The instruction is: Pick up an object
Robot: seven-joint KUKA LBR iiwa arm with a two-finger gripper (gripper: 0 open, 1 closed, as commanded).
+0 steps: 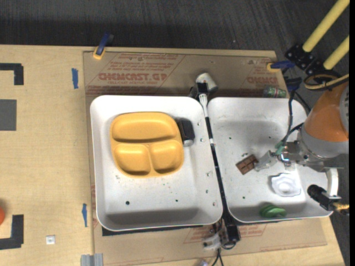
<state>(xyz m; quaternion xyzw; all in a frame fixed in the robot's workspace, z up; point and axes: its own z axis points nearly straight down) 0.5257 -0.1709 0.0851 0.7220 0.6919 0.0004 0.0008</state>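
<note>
Approach step, judged from the layout: nothing lifted yet, reaching low into the right-hand shallow white plastic bin [244, 121] with the grey arm with its orange band [327, 125] behind the two-finger gripper [270, 158]. Well to the far side of the gripper, across the shared bin wall: the left-hand shallow white plastic bin [111, 204], holding a large yellow three-compartment plastic tray [147, 143] with a small black block [186, 131] touching its nearer edge. Closer in, below the gripper and toward the front wall: a clear, crumpled-looking plastic piece [284, 184], and beyond that a flat green oval object [273, 210] against the front rim. Likeliest target, the small brown rectangular block [246, 164]: just ahead of the gripper tip, lying flat and slightly skewed on bare bin floor, apart from the other pieces; contact not discernible. Gripper state: cannot tell from this slant. Next move, probably: a short advance over the block, alignment across its narrow sides, a firm close, then a straight lift clear of the floor.
</note>
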